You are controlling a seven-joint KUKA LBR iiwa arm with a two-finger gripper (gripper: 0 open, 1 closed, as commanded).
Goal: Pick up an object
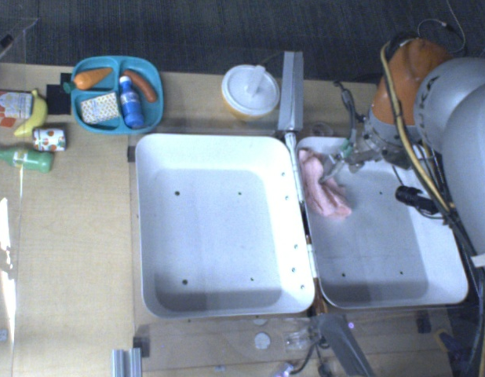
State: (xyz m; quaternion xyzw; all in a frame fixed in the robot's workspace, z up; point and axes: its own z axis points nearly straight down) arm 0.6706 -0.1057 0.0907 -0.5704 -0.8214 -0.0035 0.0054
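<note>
A pink crumpled cloth (325, 191) lies in the right bin (399, 273), against its left wall near the back. My gripper (335, 170) reaches in from the right and sits low over the cloth's upper right part, touching or nearly touching it. The grey arm with its orange band (411, 73) stands over the bin's back right corner, and its cables hide part of the right rim.
The left bin (219, 289) sits beside the right one, with a metal divider (290, 93) behind where they meet. Behind the bins stand a white lidded cup (250, 91) and a blue tray of toy food (117, 94). Small toys (27, 132) lie at far left.
</note>
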